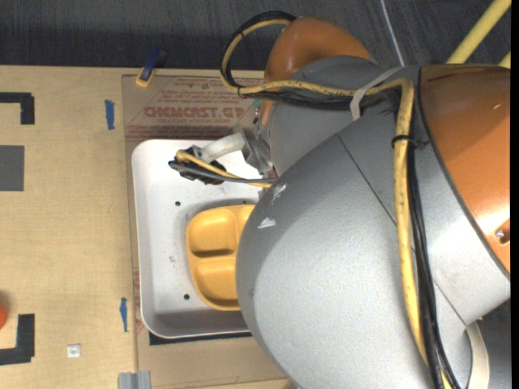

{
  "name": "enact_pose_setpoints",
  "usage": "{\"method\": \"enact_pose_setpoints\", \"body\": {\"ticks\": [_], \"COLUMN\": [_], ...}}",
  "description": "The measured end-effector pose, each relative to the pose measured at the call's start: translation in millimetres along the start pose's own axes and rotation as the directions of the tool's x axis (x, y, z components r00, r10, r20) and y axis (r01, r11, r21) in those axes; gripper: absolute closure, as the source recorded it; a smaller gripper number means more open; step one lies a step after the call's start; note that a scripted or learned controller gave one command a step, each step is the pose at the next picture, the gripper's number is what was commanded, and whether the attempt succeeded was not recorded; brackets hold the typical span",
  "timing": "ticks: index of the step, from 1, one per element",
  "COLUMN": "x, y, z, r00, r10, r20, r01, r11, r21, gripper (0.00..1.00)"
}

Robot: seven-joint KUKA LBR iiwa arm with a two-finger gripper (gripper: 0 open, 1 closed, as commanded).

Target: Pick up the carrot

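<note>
Over the back end of the white bin (154, 241), the gripper (258, 154) is tucked under the arm's own bulk. From where I stand I cannot tell whether it is released, clenched or grasping anything.

The arm (349, 250) comes in from the right as a big grey shell. It has an orange band (478, 152) on its right side and an orange dome (312, 43) further back. Yellow and black cables (405, 217) run along the shell and loop over the dome.

In the bin, just left of the arm, lies a yellow lump (212, 254) with two rounded lobes and a crease across it. Its right side is hidden by the arm. The bare bin floor around it shows a few small dark holes. Where the carrot lies I cannot tell, because the arm covers much of the bin.

The bin sits on a brown cardboard sheet (186, 104) with red print along its back edge. Small strips of blue tape (109, 113) are stuck near its left border. Further left, the pale bench (65, 233) carries black corner marks (20, 108) and a grey square (10, 168). A bit of something orange-red (2, 316) shows at the very left edge, too cut off to name. Beyond the bench is dark floor (122, 10), with a yellow pole (486, 23) slanting across the far right corner.
</note>
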State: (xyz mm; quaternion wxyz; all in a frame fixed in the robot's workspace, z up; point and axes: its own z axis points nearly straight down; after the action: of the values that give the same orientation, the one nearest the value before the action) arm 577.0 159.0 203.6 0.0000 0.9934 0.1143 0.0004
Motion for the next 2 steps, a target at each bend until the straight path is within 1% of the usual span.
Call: {"method": "enact_pose_setpoints", "body": {"ticks": [1, 2], "x": [76.0, 76.3], "y": [11.9, 11.6], "z": [82.0, 81.3], "r00": [0.997, 0.997], "r10": [-0.08, -0.08], "r20": [0.002, 0.001], "r01": [0.08, 0.08], "r11": [0.997, 0.997], "r21": [0.0, 0.0], "gripper": [1.0, 0.0]}}
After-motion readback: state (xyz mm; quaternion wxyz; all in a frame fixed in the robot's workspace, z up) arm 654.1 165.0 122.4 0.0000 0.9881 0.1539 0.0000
